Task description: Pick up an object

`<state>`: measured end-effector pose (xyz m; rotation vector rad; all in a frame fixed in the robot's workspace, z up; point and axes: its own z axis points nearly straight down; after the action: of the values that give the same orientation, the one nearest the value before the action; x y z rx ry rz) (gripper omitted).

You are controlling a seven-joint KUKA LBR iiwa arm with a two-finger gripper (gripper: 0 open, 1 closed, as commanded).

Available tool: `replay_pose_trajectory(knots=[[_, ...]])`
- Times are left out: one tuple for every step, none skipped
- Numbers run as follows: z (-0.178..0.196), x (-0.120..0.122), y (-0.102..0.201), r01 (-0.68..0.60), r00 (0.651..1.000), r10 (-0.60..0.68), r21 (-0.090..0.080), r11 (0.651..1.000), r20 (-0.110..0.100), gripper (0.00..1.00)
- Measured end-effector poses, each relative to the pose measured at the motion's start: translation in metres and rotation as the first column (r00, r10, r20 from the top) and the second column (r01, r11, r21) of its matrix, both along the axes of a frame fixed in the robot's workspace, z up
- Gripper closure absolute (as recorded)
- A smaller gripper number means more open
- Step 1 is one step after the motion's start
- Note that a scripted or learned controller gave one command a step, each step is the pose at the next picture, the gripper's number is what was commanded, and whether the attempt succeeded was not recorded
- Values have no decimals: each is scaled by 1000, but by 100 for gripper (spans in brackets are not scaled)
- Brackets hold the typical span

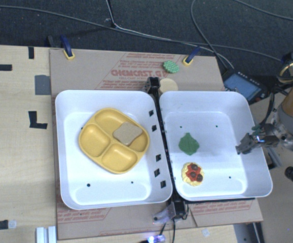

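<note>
In the right bin (248,178) lie a green leafy toy (189,144) near the middle and a small round yellow piece with red topping (192,173) toward the front. The left bin (70,186) holds a yellow divided plate (103,146) with a tan slice of bread (127,132) in its upper right compartment. My gripper (249,144) hangs at the right bin's right rim, well to the right of the green toy, with nothing seen between its fingers.
A green patterned disc (170,66) and a pale round piece (169,84) rest on the cardboard behind the bins. Blue and yellow clamps (67,48) pin the cardboard's back edge. Cables cross the dark floor at the top.
</note>
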<state>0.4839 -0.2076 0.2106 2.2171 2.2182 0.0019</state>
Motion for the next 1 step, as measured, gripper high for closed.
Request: replay_pose_trajectory(knots=[[61, 7, 0, -1, 1000, 1, 0, 1000, 0, 100]])
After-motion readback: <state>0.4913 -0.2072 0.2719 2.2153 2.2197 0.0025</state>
